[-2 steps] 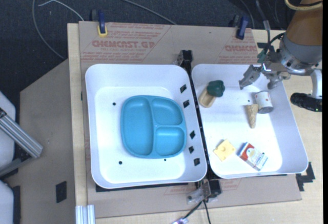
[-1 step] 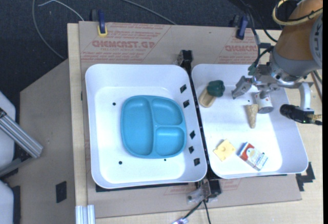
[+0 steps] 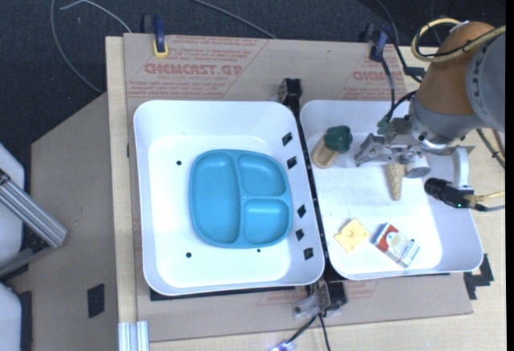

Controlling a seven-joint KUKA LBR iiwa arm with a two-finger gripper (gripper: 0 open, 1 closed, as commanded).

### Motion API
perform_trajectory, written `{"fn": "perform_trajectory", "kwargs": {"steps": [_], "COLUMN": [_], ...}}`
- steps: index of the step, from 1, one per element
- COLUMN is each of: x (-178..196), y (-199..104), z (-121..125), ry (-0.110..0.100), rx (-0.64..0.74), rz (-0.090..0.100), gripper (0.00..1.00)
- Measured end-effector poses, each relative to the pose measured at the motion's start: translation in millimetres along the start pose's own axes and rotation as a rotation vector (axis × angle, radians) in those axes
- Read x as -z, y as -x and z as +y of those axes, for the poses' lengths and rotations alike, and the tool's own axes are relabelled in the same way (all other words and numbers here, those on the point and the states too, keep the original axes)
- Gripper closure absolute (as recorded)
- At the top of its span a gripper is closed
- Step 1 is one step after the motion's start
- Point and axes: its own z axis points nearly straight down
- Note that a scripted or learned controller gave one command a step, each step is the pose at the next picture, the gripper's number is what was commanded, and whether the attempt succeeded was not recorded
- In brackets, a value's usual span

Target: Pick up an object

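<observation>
Gripper [image 3: 395,181], jaw state unclear, hangs over right bin [image 3: 450,249]; green object [image 3: 339,136], yellow block [image 3: 352,235] nearby.

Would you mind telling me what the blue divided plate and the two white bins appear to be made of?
The blue divided plate looks like moulded plastic with a smooth matte finish: even colour, rounded compartment ridges. The left bin and right bin look like thin formed plastic, slightly glossy, with rounded corners and soft rims; the picture alone cannot confirm this.
</observation>
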Motion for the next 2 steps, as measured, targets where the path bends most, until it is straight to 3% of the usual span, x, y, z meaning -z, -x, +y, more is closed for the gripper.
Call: {"fn": "perform_trajectory", "kwargs": {"steps": [1,2], "x": [16.3,59.3], "y": [0.7,-2.7], "z": [2.7,5.9], "ry": [0.009,-0.003], "rx": [-0.001,0.001], "rz": [-0.001,0.003], "gripper": [1.0,1.0]}}
